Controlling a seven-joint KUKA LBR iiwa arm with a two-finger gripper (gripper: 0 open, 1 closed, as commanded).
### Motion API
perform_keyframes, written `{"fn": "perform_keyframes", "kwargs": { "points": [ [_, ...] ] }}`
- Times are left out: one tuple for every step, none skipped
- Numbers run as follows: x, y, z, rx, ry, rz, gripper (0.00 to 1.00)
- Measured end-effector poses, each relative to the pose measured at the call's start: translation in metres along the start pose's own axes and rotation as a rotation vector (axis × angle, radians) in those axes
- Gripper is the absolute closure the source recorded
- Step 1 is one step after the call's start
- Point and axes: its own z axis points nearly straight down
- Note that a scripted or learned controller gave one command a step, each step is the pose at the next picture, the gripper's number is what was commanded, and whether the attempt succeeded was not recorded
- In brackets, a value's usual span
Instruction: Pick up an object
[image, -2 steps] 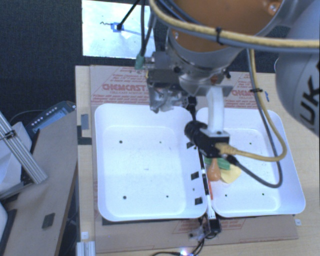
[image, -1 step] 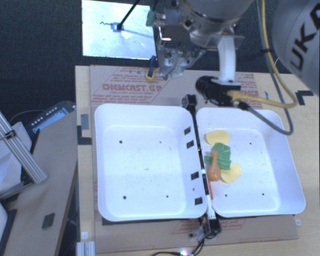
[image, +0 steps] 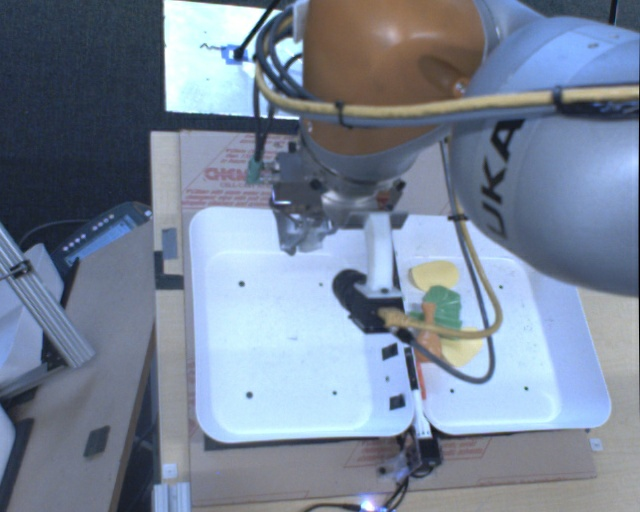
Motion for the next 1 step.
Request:
{"fn": "perform_keyframes", "kwargs": {
  "points": [
    [-0.0015, 0.0018, -0.1193, -0.026, 0.011, 0.001, 1.0]
  ]
}}
